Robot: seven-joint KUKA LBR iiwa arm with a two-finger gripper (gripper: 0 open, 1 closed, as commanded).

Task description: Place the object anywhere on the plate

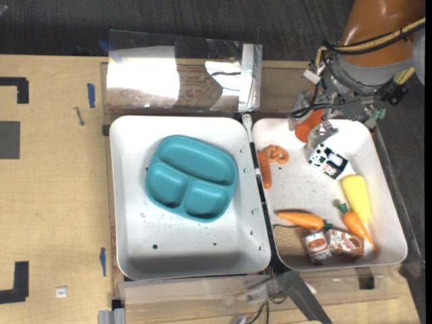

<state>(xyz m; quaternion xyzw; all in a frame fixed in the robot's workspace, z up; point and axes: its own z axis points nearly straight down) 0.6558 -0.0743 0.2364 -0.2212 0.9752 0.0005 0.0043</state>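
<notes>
Plate (192,177) in left bin (128,241); carrots (302,219), corn (358,194) in right bin (391,248).

plate (191,176): teal, smooth moulded plastic by the look, with a soft sheen on its raised rims
left bin (128,201): white, smooth plastic-looking wall and floor, semi-gloss, speckled with a few dark spots
right bin (297,187): same white smooth finish, lightly glossy
bench (47,201): pale wood-like board, matt, fine grain
sheet behind the bins (175,79): clear, glossy film or plastic, strong glare, with a silvery tape-like strip along its right edge
arm band (381,9): orange, smooth and shiny
carrots (300,218): orange, smooth, plastic-looking, slight shine
corn cob (356,196): yellow, smooth, satin
packet (334,245): printed wrapper, glossy
black-and-white block (327,160): printed, matt
</notes>
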